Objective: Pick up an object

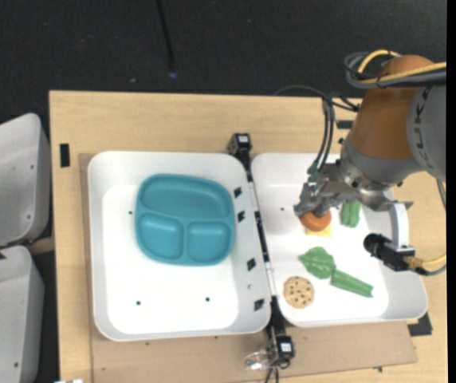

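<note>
Orange piece point(318, 222) sits in the right bin point(280, 183), directly under my gripper point(316, 207), which is low over it. I can't tell from this angle what the tool has hold of, if anything. A yellow bit lies beneath the orange piece, a green pod point(349, 214) just to its right. Leaf point(318, 260) and cookie point(298, 291) lie nearer the front wall. Straight up looks open.
</note>
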Robot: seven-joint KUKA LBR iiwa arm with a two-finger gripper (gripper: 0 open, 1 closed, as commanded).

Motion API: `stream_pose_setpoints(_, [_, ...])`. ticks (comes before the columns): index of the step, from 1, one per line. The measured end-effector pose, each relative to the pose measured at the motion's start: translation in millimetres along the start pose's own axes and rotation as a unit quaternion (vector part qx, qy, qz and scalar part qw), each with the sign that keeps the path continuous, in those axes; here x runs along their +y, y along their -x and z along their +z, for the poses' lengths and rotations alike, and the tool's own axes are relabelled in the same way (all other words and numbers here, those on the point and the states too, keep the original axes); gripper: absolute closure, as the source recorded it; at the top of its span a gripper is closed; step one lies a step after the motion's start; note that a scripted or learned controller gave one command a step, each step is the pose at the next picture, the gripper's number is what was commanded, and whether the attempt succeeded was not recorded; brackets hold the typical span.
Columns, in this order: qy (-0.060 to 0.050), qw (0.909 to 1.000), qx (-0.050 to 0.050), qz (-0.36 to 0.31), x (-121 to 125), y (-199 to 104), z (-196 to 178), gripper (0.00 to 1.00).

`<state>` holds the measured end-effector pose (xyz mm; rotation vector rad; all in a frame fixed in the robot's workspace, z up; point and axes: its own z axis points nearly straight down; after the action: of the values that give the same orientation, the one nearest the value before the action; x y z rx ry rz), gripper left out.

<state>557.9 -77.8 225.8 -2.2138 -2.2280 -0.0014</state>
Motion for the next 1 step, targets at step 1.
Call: stream_pose_setpoints(1, [0.000,1.0000,0.000,0.000,8.4,-57.9,4.0,1.00])
